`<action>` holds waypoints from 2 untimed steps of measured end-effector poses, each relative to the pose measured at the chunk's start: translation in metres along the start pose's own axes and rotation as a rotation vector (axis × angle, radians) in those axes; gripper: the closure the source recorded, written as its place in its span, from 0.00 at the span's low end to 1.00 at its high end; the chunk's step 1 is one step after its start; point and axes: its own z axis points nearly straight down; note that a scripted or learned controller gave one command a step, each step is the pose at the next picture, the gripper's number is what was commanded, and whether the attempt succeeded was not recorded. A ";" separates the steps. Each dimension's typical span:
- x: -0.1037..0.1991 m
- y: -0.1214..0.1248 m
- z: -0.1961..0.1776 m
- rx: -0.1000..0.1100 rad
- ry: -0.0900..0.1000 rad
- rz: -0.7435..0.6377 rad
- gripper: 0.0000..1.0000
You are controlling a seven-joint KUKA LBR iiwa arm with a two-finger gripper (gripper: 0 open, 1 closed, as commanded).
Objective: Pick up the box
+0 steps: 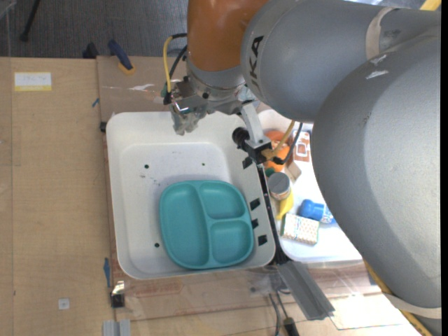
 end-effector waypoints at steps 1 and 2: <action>0.009 0.006 -0.010 -0.006 -0.001 0.004 1.00; -0.088 -0.019 0.121 0.000 -0.001 0.005 1.00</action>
